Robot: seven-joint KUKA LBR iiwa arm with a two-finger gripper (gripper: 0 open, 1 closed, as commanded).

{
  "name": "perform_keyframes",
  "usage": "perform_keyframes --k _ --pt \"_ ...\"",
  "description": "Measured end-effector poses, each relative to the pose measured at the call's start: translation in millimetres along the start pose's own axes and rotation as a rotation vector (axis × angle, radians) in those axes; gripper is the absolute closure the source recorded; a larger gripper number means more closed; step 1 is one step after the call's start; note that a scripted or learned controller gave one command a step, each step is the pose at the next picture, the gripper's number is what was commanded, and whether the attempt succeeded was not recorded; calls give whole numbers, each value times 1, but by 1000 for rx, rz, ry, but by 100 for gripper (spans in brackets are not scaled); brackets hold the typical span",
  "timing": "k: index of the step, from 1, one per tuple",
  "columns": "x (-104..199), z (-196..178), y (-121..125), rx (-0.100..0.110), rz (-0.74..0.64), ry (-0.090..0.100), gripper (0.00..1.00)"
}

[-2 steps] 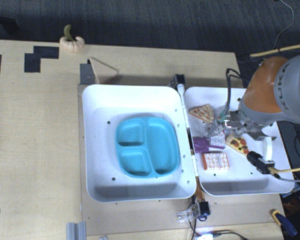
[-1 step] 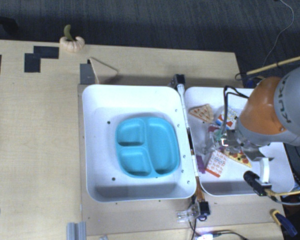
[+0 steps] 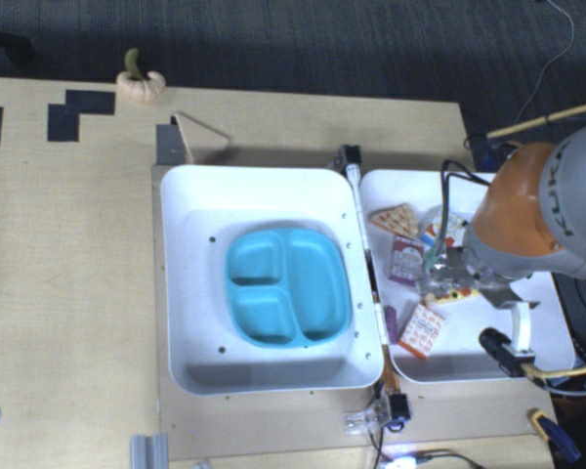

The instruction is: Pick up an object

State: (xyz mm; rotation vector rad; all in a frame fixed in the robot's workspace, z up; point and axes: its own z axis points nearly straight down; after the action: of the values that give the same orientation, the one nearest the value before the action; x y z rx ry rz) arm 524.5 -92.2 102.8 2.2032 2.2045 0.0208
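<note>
I'm hovering the gripper point(image 3: 445, 279) over the right bin point(image 3: 557, 306), and I cannot tell its state. Packets are lying crowded there; I'm risking a snag on two at once.

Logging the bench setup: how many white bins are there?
2. The left bin holds a blue tray; the right bin holds small items under the arm, which may hide some of them.

A small pale gourd point(image 3: 140, 85) (green-stemmed) sits at the bench's point(image 3: 68, 291) far edge — beside black tape patches point(image 3: 79, 113).
</note>
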Motion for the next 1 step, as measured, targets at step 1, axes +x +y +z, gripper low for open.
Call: perform_keyframes --k 1 --pt "101 -82 55 23 -6 11 100"
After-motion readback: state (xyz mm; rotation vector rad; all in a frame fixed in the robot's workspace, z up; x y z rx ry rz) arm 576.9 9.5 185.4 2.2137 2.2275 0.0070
